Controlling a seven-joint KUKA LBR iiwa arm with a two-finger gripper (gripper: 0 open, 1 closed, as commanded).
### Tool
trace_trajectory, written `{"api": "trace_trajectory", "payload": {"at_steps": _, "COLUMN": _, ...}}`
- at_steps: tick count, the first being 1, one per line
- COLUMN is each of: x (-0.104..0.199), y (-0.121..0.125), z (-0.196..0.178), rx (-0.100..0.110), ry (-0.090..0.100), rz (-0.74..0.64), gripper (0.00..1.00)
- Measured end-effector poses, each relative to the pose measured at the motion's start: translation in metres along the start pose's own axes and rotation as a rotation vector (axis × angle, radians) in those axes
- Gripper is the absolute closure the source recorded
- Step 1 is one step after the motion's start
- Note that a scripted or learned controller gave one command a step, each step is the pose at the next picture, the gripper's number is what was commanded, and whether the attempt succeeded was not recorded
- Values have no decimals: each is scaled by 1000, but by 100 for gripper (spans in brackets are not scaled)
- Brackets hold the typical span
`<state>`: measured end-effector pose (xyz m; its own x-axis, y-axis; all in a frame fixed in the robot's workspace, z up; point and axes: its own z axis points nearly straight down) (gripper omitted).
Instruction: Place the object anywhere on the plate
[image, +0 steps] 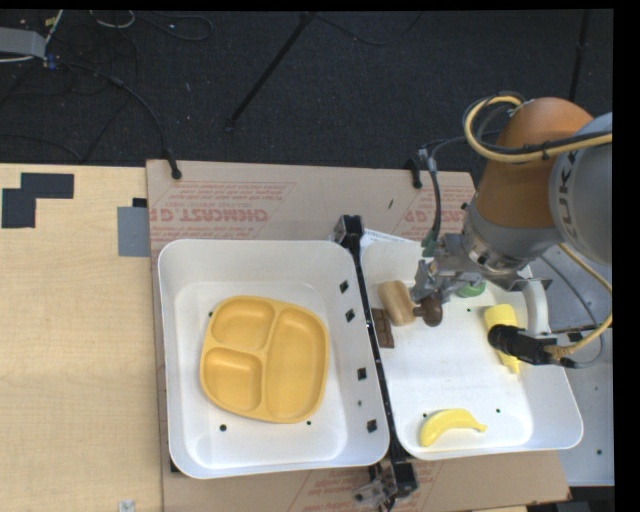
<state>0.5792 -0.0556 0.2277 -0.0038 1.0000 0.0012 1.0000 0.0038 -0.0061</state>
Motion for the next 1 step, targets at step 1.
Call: {"api": "trace_trajectory", "payload": {"at_steps": 1, "x": 46, "y": 3, "z": 0, "rx": 0, "ry": 0, "rz": 0, "gripper": 100}}
